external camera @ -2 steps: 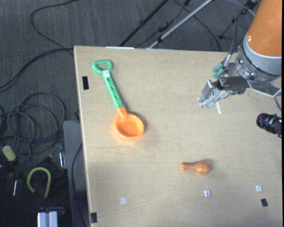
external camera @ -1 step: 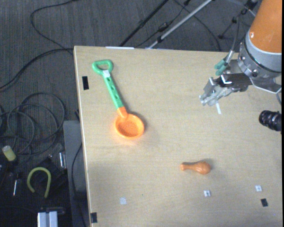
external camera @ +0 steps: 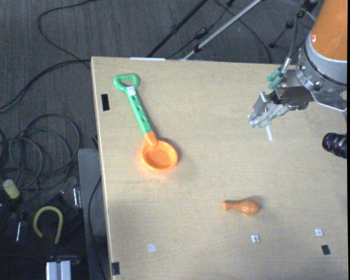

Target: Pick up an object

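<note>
Orange pear-shaped toy (external camera: 242, 206) lies on table (external camera: 210, 98), lower middle, well apart from my gripper (external camera: 261, 119) hovering upper right, holding nothing. Green-handled strainer (external camera: 147, 130) at left. Risk: rounded toy likely rolls away, slipping my pinch.

Robotics laboratory, seen from above. Industrial arm (external camera: 332, 28) with orange band, mounted over a plain tan bench top (external camera: 221, 156) bearing small square markers (external camera: 255, 238) well below the gripper (external camera: 262, 118). Grey carpet floor (external camera: 35, 51) far to the gripper's left, strewn with loose black cables (external camera: 32, 144) and coiled wiring. Metal stand legs (external camera: 233, 16) crossing the floor above the gripper. Toy-like test props on the bench: green-handled orange strainer (external camera: 149, 139) to the gripper's left, small orange gourd-shaped piece (external camera: 242, 206) below it.
</note>
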Available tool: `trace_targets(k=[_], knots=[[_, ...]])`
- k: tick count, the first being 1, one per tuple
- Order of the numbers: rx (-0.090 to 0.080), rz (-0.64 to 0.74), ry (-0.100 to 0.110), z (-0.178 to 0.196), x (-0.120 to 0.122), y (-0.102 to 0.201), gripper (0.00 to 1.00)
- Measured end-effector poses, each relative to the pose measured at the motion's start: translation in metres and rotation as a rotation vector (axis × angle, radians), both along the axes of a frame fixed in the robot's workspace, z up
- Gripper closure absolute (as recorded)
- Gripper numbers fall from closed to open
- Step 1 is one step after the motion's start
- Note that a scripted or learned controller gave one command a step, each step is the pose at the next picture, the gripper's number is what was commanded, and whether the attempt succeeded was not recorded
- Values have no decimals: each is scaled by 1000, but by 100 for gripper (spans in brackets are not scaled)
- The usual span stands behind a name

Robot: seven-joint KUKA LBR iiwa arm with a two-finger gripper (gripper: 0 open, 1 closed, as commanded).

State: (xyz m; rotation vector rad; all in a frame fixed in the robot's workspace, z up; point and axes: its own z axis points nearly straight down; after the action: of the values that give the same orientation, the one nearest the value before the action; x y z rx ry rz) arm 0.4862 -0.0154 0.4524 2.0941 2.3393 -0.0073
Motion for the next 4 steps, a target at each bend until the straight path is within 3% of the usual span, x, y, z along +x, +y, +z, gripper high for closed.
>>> trace_targets(k=[2,3,4], knots=[[-4,-2,0,19,2,0,100],[4,-269,-1,-20,-2,71,100],[3,-267,1,-12,-1,73,100]])
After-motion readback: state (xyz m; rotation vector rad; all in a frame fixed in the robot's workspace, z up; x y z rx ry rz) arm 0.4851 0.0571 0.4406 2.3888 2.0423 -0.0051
